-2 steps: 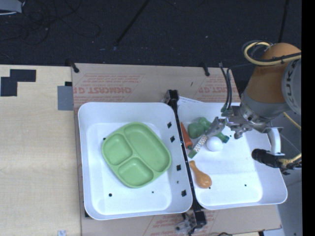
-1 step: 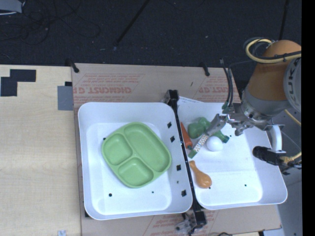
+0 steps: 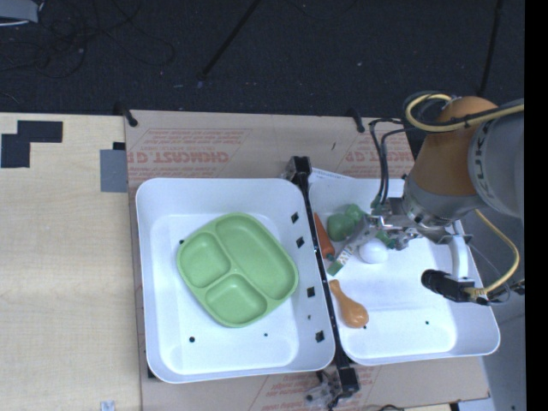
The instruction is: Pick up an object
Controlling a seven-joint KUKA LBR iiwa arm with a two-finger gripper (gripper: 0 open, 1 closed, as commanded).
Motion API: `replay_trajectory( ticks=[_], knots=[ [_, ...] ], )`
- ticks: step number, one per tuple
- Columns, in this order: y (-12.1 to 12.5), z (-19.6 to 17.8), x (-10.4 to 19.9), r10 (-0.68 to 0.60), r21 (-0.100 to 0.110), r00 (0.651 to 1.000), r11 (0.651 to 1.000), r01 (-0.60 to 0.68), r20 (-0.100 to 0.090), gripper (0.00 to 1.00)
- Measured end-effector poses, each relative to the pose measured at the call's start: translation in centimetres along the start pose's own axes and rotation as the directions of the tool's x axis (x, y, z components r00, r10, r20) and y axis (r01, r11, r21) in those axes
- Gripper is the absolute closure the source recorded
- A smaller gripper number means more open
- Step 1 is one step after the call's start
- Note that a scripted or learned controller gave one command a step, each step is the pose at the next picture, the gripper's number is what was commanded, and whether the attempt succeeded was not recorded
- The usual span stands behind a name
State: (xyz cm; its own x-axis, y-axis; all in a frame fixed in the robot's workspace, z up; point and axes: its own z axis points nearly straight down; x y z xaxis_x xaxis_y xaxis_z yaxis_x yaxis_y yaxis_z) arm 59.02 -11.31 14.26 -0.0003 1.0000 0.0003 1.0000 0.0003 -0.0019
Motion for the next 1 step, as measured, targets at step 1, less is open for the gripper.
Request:
replay_trajectory(
  ticks=[1],
  knots=[
    [0.61, 1.56, 0.14, -0.004, -0.019, 1.000, 1.000, 0.004, -0.001, 0.00]
  ],
)
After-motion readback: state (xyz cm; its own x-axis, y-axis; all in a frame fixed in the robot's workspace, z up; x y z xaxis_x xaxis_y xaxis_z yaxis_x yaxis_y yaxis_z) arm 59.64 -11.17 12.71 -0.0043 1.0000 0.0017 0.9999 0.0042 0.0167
